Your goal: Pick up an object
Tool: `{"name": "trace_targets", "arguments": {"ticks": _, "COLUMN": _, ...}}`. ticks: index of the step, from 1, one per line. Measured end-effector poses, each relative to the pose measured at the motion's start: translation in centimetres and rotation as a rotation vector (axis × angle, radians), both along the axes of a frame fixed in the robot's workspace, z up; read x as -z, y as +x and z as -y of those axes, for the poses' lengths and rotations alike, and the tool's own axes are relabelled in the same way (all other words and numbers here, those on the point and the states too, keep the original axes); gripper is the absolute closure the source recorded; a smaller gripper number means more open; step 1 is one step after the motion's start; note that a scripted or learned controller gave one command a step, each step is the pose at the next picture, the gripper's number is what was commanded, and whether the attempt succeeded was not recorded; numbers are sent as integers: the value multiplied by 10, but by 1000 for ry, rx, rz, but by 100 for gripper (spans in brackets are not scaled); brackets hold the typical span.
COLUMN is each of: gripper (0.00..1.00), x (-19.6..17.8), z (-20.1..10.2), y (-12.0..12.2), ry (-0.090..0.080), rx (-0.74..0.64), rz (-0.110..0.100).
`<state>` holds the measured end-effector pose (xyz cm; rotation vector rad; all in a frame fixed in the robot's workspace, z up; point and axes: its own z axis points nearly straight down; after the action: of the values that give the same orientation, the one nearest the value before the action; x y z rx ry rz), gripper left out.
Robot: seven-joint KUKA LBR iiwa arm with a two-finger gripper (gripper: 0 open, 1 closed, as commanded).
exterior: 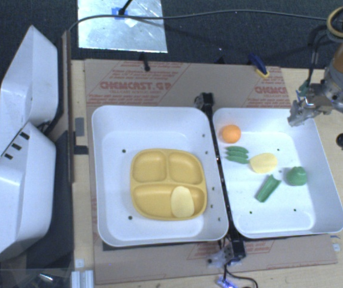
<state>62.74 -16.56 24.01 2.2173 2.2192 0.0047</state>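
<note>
With the gripper (pixel 298 114) poised empty over the right bin's (pixel 321 161) far right corner, its opening impossible to tell, descend vertically onto one isolated item near the bin's centre, such as the yellow lemon-like piece (pixel 263 162), avoiding the green pieces (pixel 267 188) beside it

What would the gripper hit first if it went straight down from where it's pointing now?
Probably bare bin floor: the gripper hangs over the right bin's far right corner, apart from the orange ball, though depth is unclear.

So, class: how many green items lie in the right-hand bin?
3: a green pea pod below the orange, a long green vegetable near the middle, and a round green piece right of it. None seems hidden.
</note>
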Motion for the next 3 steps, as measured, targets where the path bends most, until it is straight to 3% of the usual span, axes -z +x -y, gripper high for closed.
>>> {"name": "trace_targets", "arguments": {"ticks": 3, "gripper": 100, "x": -4, "z": -128, "y": -59, "ry": 2, "rx": -4, "rz": -4}}
